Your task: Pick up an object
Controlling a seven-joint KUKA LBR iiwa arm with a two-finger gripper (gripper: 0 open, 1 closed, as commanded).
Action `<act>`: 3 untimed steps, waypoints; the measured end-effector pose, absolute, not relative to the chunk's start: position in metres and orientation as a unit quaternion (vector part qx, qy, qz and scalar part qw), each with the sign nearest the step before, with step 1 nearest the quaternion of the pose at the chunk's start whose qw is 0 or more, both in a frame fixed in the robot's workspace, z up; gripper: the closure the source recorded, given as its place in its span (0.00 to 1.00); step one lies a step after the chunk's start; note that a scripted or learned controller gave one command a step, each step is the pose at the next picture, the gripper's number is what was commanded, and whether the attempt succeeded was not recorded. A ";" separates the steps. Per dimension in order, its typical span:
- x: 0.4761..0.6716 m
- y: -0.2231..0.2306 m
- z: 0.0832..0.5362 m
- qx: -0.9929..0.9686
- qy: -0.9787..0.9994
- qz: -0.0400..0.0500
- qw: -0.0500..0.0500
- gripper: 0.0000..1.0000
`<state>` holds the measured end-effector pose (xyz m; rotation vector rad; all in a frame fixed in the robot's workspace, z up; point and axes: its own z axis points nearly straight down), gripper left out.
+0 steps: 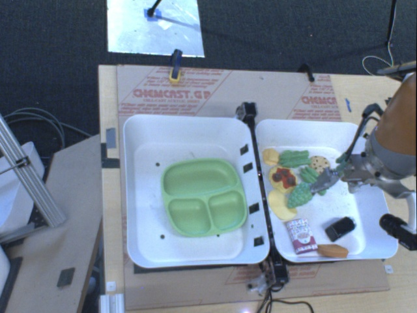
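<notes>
My gripper point(322, 182) hangs low in the right bin point(371, 204), reaching in from the right. Its tip is right beside a bumpy green toy point(300, 195), touching or nearly touching its upper right end. Around that toy lies a pile of play food: a green leafy piece point(293, 156), a brown cookie point(318, 163), a red piece point(283, 175) and a yellow piece point(281, 205). I see nothing lifted off the bin floor.
Near the right bin's front edge lie a red and white packet point(301, 234), an orange carrot point(333, 250) and a black block point(340, 227). The left bin point(140, 175) holds a green divided plate point(203, 196). A black divider with clips point(257, 181) runs between the bins.
</notes>
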<state>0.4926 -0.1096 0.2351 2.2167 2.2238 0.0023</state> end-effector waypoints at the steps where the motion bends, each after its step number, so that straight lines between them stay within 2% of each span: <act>1: 0.607 -0.094 0.079 0.704 0.710 0.000 0.000 0.00; 2: 0.608 -0.097 0.100 0.706 0.708 0.003 0.004 1.00; 3: 0.608 -0.097 0.100 0.706 0.708 0.002 0.003 0.00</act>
